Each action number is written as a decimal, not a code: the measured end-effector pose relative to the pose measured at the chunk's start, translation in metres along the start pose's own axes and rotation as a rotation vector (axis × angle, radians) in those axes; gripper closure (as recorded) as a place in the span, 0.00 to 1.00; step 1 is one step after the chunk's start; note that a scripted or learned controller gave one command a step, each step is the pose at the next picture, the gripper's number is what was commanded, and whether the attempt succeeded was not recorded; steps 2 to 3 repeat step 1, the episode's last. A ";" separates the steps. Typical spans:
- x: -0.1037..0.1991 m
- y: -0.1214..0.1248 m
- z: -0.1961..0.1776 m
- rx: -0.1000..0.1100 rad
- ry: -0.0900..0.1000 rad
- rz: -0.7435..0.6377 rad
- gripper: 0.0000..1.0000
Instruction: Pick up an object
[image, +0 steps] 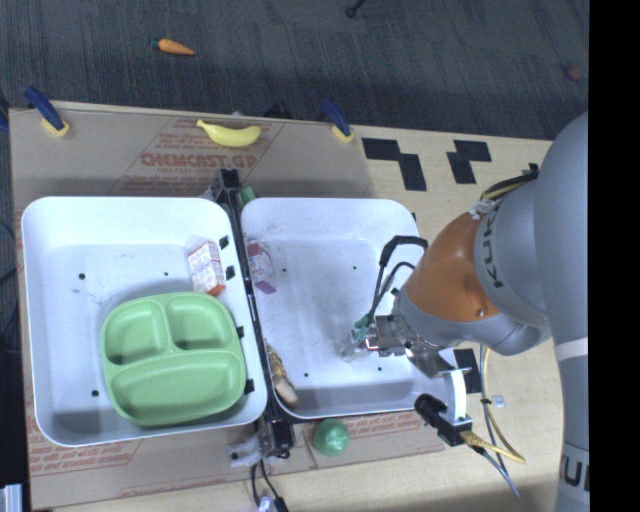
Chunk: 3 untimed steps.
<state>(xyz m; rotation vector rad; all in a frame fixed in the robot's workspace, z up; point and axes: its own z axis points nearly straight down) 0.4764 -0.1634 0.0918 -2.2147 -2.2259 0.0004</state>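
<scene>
glossy green plastic tray (175, 360), smooth white plastic bins (60, 230), matt cardboard bench (300, 160).

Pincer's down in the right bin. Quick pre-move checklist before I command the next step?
1. Pincer inside the right bin: ok.
2. Object between its tips: cannot tell; something small and greenish sits there, blurred.
3. Other targets: pink packet at the bin's left wall, tan item at its lower left corner: ok.
4. Green tray and small carton lie in the left bin, apart from the arm: ok.
5. Green ball outside the bins: not ok as a target.
</scene>
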 end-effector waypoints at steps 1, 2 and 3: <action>0.057 0.064 0.000 0.001 0.001 -0.004 1.00; 0.057 0.064 0.000 0.001 0.001 -0.004 1.00; 0.057 0.064 0.000 0.001 0.001 -0.004 1.00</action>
